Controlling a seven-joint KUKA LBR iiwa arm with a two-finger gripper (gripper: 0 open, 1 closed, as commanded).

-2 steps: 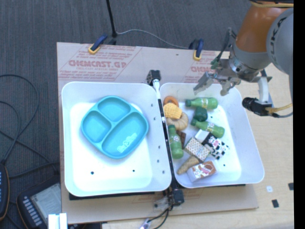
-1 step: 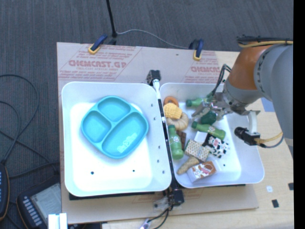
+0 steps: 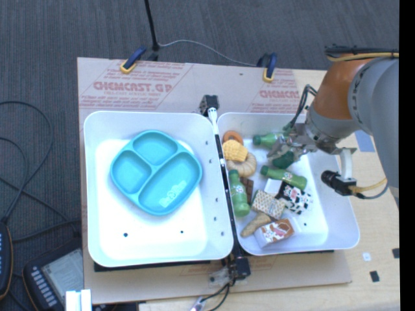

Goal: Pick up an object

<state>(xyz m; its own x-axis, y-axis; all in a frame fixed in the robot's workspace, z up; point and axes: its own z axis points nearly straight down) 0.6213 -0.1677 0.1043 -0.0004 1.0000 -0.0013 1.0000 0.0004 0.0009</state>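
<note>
The scene is brightly and evenly lit from above, with soft, short shadows. The left bin [image 3: 97, 193] glares nearly pure white, losing detail on its floor, and the blue plate [image 3: 155, 172] shows pale sheen on its ridges. The dark carpet [image 3: 52, 37] stays dim but its weave is legible. Focus is fair overall; small toys in the right bin [image 3: 337, 229] look slightly soft.

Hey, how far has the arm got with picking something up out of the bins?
Done: the gripper has reached into the right white bin, low over the green toy bottles. In hand: nothing visibly lifted; whether it grips anything is unclear. Left: grasp and raise an item. The blue divided plate lies in the left bin.
</note>
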